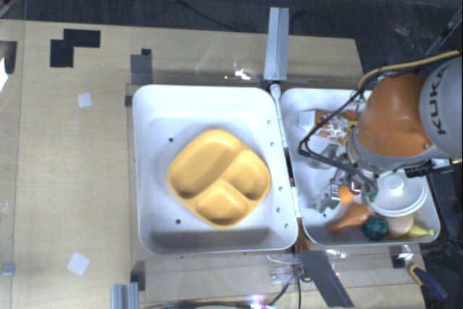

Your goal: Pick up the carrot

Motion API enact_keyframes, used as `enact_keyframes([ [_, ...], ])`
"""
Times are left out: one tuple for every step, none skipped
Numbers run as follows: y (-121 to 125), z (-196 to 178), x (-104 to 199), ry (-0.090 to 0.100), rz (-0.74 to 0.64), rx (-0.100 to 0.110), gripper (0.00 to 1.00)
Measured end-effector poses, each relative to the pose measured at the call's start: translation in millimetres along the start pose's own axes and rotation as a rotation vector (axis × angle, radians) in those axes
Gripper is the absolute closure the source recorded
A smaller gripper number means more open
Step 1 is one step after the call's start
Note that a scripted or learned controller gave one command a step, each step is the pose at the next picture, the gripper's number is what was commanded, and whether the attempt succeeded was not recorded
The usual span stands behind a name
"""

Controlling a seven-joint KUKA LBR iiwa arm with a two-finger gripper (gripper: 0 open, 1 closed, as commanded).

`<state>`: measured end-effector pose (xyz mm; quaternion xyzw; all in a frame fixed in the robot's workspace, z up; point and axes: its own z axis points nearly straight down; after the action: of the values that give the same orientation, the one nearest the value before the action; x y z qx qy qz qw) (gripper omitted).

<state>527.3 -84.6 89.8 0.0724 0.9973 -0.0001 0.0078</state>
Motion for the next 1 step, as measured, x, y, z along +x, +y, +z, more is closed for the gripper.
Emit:
enact_keyframes([
  [1.5, -13.0, -3.6, -0.009, -0.005, -0.001, 1.00],
])
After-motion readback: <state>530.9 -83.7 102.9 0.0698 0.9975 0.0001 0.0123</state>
